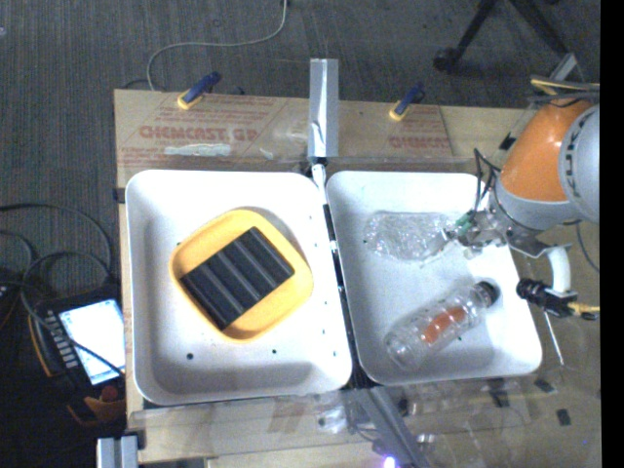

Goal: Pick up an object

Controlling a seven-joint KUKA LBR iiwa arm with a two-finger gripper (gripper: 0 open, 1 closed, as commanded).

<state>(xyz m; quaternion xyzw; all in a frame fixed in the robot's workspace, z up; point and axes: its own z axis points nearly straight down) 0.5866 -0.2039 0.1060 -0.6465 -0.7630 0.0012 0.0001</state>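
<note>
The gripper (475, 227), finger state impossible to tell, sits at the right bin's (507, 359) right edge, beside a crumpled clear bottle (408, 236). Another plastic bottle (441, 324) lies near the front edge. Slick crushed plastic may slip free

Even, dim overhead light; white bins (146, 261) bright without glare, shadows soft, whole frame slightly grainy

Brown bench (146, 135) with printed lettering, two white bins side by side on it, left bin (146, 291), right bin (507, 344), two blue-and-yellow clamps (198, 89) at its far edge
</note>
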